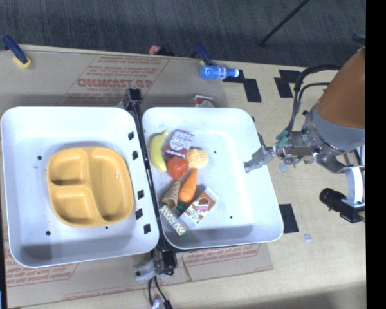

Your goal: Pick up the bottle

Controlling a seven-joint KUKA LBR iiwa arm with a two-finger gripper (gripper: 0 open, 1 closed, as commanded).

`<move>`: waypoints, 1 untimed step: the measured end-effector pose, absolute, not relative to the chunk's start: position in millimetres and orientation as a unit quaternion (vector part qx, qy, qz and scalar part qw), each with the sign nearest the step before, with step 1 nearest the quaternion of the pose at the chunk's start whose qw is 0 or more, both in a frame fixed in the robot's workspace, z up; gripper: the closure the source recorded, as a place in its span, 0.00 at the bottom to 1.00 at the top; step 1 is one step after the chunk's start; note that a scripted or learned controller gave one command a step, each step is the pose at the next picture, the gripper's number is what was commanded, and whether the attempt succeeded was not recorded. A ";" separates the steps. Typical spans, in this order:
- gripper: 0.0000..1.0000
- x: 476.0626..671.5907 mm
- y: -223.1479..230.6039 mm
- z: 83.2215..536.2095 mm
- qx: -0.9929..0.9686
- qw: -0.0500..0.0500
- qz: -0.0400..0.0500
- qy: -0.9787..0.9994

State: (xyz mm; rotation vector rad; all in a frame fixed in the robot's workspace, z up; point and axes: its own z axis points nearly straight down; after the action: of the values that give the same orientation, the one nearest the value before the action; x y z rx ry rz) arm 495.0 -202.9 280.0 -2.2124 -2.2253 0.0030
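A small blue bottle lies on its side on the bench, just behind the right bin and outside it. My gripper hangs over that bin's right rim, well in front of the bottle and to its right. Nothing shows between the fingers. The grey arm with its orange band comes in from the right.
The right bin holds a banana, a purple carton, a tomato, a carrot, a cone and flat packets. A yellow divided plate lies in the left bin. Blue clamps grip the back edge.
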 end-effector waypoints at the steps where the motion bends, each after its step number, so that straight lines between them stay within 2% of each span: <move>1: 1.00 495.3 -202.6 290.1 -0.703 0.003 0.002 -0.711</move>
State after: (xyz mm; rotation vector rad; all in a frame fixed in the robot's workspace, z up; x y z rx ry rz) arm 495.3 -202.6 290.1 -2.2052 -2.2295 0.0049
